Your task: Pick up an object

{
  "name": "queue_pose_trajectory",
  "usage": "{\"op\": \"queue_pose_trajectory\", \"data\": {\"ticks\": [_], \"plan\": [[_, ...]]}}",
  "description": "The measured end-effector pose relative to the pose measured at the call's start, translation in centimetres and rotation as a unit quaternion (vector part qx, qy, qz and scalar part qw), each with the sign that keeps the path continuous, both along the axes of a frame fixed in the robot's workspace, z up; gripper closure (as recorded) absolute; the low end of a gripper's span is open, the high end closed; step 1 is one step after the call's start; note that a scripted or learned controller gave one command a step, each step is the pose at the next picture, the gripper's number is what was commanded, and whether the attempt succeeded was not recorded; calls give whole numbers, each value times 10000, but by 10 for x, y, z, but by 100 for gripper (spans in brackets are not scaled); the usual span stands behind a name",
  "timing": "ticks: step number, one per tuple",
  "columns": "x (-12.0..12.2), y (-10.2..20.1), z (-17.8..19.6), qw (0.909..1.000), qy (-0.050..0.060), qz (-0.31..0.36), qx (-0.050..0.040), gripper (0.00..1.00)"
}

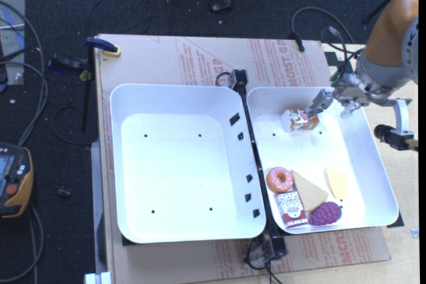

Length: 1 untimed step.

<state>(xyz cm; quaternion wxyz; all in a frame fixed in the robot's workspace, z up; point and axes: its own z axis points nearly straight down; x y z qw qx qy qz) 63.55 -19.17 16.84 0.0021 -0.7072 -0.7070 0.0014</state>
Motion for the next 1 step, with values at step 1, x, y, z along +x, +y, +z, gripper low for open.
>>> {"op": "queue_pose_trajectory", "data": {"ticks": [1], "plan": [[-4, -10, -53, 10000, -3, -2, 0, 0]]}}
